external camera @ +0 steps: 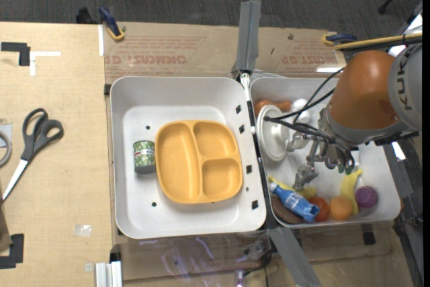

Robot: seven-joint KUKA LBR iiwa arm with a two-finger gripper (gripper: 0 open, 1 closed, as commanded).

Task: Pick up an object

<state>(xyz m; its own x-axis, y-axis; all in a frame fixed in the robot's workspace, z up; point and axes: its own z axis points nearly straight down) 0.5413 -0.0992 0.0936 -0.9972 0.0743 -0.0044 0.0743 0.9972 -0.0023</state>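
Note:
My gripper [324, 168] hangs low over the right bin [386, 178], under the orange wrist band, its fingers spread apart with nothing between them. Below it lie a blue bottle [294, 201], a yellow banana [349, 179], an orange ball [341, 207], a red fruit [322, 209] and a purple ball [366, 196]. A silver metal bowl [274, 136] lies to the gripper's left, near the bin's left wall. An orange item [269, 106] sits at the far left corner of this bin.
The left bin [127, 144] holds a yellow three-part plate [199, 161] and a small green-labelled can [144, 156] beside it. Scissors [30, 141] lie on the bench at far left. A grey divider post [247, 37] stands between the bins at the back.

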